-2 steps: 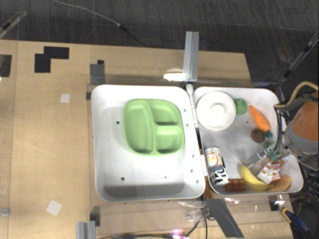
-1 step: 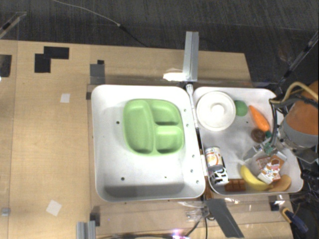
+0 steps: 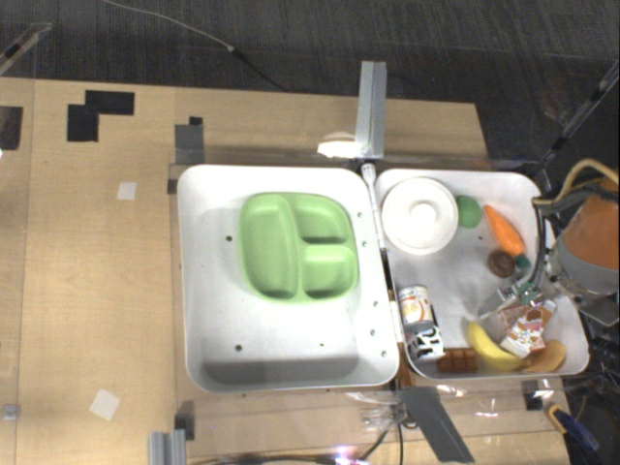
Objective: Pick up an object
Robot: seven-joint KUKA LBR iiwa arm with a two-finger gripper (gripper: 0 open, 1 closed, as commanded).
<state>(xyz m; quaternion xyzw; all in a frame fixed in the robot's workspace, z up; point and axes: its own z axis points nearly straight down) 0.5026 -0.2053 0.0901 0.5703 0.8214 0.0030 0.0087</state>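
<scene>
Gripper [image 3: 526, 294] low at right bin's [image 3: 455, 260] right edge, over a small carton [image 3: 526, 329]; grip state cannot be told. Banana [image 3: 492, 347] just beside, near front edge, long axis running left-right. Carrot [image 3: 504, 229] lies diagonal toward back.

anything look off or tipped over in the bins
Nothing looks spilled or broken. The can lies on its side by the right bin's left wall, and the banana and a small packet crowd the near right corner. The green tray sits flat in the left bin.
</scene>
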